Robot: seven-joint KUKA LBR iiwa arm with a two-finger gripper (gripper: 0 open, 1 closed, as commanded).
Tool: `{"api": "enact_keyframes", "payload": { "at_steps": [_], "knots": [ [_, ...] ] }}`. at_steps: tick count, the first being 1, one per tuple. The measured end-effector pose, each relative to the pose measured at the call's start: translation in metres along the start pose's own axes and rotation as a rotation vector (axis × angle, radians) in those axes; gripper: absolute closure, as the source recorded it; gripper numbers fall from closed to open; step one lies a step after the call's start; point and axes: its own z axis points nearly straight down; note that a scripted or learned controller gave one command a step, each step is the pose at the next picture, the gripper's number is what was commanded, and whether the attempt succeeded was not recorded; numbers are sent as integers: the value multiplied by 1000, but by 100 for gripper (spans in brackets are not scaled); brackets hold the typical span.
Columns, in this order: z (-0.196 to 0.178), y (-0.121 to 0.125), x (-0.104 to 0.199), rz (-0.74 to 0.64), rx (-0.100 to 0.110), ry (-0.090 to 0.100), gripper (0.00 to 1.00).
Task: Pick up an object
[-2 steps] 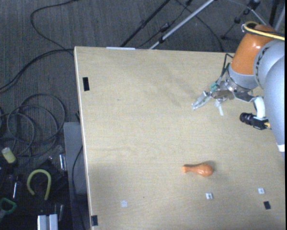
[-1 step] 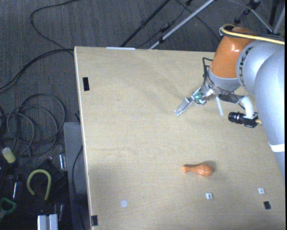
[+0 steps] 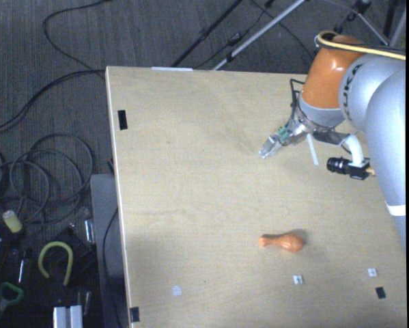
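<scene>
On the far left, the dark carpet floor [image 3: 40,60] carried loose black cables [image 3: 47,162] lying in coils. Below them lay a yellow-green U-shaped object [image 3: 56,258], and a green-handled tool [image 3: 6,299] lay near the lower left corner. A small pale cylinder [image 3: 11,220] rested near the left edge.

The light wooden bench top [image 3: 190,203] filled the middle of the view. A small black mark [image 3: 122,119] sat near its upper left corner, and another black mark [image 3: 134,313] sat at its lower left edge.

Farther to the right, 1 orange object [image 3: 283,241] — shaped like a small pear, with a narrow neck pointing left — lay flat on the bench, in the lower half. It was alone there, well apart from the gripper. 2 small pale square marks [image 3: 298,279] were on the wood below it and to its right.

Above the orange object, the gripper [image 3: 270,147] was over the bench with its tip directed to the left and downward. The fingers looked close together at the tip, but the view was too small and blurred — so whether they were shut could not be told. Nothing was seen between them.

At the right edge stood the grey arm [image 3: 385,115] with its orange band [image 3: 327,77]. Metal tripod legs [image 3: 279,12] crossed the floor above the bench.
</scene>
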Motion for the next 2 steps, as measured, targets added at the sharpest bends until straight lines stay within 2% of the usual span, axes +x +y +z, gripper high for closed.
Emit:
{"api": "enact_keyframes", "payload": {
  "at_steps": [1, 2],
  "knots": [
    [-184, 13, 25, 103, 1, -1, 100],
    [-106, 33, 66, 66, 3, 0, 100]
  ]
}}
